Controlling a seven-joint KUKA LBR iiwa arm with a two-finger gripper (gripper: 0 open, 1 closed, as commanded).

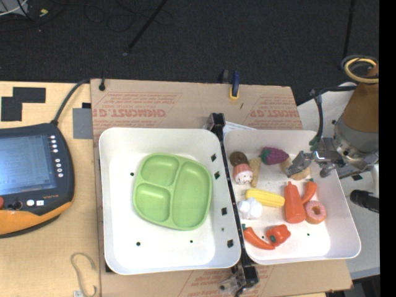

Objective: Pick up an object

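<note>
Though the gripper hangs low over the right bin, I cannot tell whether it grasps anything. Just under it lies a tan piece. Nearby are a purple toy, corn, an orange bottle, a carrot and a pink donut. A green plate sits in the left bin. From the right, the arm reaches in above the counter.

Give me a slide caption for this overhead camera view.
Gripper hovers over toy food in the right bin; green tray sits in the left bin.
</note>
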